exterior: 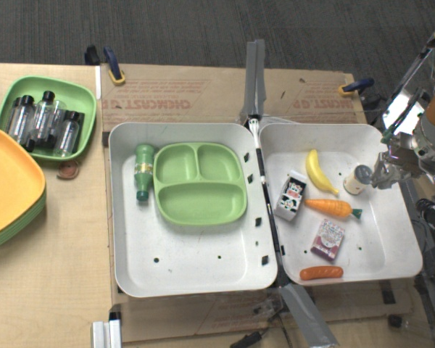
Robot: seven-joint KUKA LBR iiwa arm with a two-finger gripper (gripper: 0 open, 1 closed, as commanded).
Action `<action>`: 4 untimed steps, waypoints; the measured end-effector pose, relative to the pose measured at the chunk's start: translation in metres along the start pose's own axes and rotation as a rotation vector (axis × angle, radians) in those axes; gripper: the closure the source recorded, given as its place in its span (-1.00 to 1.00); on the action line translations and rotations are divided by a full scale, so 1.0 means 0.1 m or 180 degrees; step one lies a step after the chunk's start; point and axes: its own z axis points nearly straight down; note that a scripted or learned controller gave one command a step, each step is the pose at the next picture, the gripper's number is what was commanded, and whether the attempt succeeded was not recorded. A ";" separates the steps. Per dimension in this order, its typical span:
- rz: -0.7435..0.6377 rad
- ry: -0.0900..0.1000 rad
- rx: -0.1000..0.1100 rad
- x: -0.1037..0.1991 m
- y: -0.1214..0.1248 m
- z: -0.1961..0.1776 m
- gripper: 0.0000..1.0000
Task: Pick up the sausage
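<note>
The sausage is a short orange-red link lying flat at the near edge of the right bin. My gripper hangs over the bin's right side, well beyond the sausage and beside a small grey-and-cream cylinder. Nothing shows between its fingers.
The right bin also holds a banana, a carrot, a small black-and-white carton and a purple packet. In the left bin sit a green divided plate and a green bottle. A green tray of bottles stands far left.
</note>
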 end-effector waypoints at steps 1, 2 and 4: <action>0.0548 -0.0003 -0.0008 0.14 0.55 0.40 1.00; 0.0795 -0.0002 -0.0010 0.18 1.22 0.64 1.00; 0.2665 0.0002 -0.0005 0.18 0.80 0.06 1.00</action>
